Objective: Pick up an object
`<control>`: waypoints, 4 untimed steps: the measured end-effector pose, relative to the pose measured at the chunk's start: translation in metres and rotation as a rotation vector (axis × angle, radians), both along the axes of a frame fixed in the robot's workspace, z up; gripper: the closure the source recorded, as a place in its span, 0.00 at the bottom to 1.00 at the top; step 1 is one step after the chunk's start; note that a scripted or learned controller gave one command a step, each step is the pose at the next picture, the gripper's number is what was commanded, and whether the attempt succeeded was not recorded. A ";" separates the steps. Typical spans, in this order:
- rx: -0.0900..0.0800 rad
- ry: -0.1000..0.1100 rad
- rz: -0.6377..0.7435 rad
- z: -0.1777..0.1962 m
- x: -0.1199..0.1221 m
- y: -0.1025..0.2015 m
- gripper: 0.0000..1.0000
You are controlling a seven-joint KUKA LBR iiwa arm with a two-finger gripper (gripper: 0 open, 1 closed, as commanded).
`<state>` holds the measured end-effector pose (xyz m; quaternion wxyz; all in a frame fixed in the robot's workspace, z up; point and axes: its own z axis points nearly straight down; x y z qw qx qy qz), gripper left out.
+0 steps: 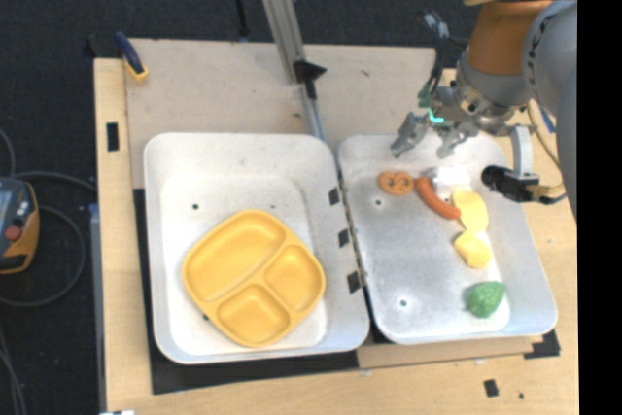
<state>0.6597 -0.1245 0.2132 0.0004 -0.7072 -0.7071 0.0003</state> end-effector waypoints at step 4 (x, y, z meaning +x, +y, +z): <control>-0.003 0.000 0.001 -0.113 -0.004 -0.002 0.00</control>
